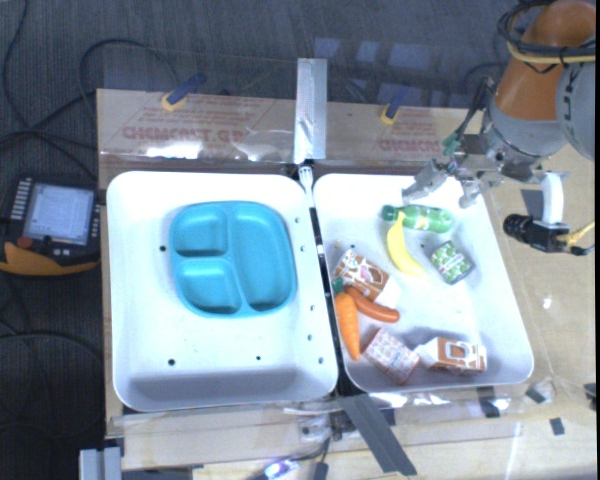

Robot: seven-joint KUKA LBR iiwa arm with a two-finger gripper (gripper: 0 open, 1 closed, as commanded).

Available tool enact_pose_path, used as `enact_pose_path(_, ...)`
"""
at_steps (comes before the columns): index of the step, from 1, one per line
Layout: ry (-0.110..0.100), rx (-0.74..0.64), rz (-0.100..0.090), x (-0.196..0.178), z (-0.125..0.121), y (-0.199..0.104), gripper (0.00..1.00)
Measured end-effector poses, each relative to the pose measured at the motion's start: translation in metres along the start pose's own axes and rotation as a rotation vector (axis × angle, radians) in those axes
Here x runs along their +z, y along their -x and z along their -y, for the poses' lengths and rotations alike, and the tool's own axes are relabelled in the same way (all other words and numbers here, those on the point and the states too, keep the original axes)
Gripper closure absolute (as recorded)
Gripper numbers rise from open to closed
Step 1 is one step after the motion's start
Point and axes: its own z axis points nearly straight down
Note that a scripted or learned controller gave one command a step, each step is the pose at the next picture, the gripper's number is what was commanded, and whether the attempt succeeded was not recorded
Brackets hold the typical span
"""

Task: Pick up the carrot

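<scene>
Camera view finds the carrot (348, 326) lying against the left wall of the right bin (510, 298), tip toward the front, with a sausage (374, 309) touching its upper end and a small patterned packet (363, 273) just behind that. Further back sit a banana (402, 250), a green bottle (417, 217) and a green packet (449, 260), and two cartons (425, 355) crowd the front. Up at the bin's back right corner hangs the gripper (444, 182), jaws apart and gripping nothing, well clear of the carrot, while the left bin (140, 368) carries a blue tray (230, 258).
</scene>
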Motion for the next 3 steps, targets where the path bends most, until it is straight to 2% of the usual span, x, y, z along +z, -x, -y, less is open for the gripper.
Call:
enact_pose_path(1,-0.001,0.049,0.000,-0.036,0.043,-0.080,0.00)
enact_pose_path(2,-0.001,-0.115,0.001,-0.029,0.073,-0.104,0.00)
enact_pose_path(3,-0.002,0.362,0.003,-0.089,0.125,-0.139,0.00)
